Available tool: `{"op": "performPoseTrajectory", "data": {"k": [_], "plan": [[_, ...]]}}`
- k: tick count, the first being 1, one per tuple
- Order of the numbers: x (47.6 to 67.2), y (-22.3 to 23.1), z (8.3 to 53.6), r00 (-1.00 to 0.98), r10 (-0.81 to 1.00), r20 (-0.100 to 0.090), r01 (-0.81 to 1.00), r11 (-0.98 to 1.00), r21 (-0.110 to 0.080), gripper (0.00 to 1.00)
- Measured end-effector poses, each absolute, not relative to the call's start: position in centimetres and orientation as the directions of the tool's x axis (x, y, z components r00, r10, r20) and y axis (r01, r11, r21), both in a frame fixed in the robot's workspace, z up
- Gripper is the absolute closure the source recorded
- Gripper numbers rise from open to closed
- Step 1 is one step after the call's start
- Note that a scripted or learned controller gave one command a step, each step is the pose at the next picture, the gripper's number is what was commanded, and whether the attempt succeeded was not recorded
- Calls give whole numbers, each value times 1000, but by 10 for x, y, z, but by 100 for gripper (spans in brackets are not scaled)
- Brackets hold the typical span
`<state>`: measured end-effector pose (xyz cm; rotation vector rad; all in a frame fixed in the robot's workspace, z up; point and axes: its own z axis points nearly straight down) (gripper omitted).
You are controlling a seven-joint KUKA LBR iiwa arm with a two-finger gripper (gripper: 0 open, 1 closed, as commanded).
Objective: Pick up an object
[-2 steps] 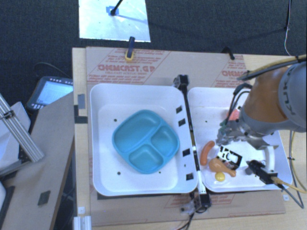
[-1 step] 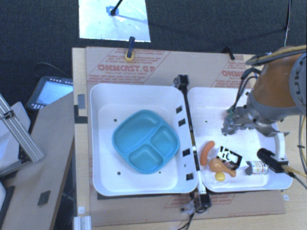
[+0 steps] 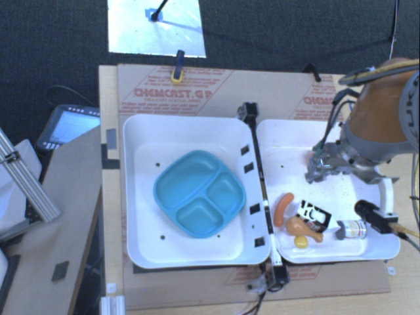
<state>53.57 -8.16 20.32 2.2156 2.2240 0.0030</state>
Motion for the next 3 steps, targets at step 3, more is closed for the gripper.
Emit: {"op": "performPoseTrajectory", "data": {"k": [3], "plan": [[597,63,228,-10,1000,3,1000,10,4,100]]}}
